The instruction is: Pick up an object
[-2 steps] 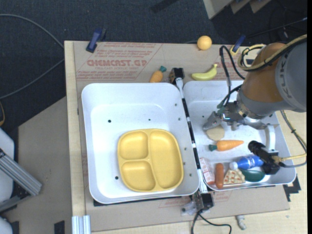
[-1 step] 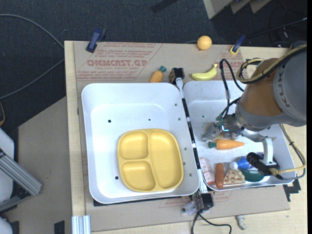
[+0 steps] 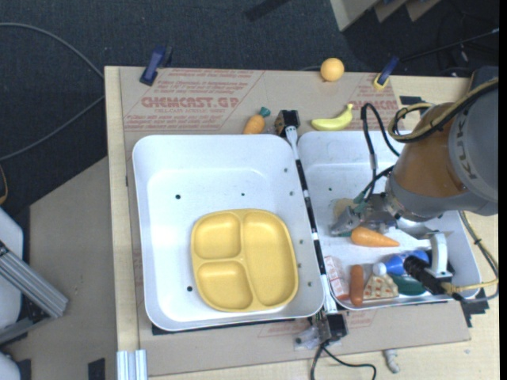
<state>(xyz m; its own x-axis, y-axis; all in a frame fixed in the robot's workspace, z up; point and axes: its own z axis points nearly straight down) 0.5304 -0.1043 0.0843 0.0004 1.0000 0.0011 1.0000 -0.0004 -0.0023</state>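
Bright, even light falls from overhead, and the left bin glows almost pure white, its floor washed out near the rim. The yellow plate throws a thin soft shadow toward the lower edge. Under the arm the right bin sits in grey shade. The worktop reads clearly, its red print sharp enough to make out. The dark carpet around it goes dim and grainy, and small items look soft.
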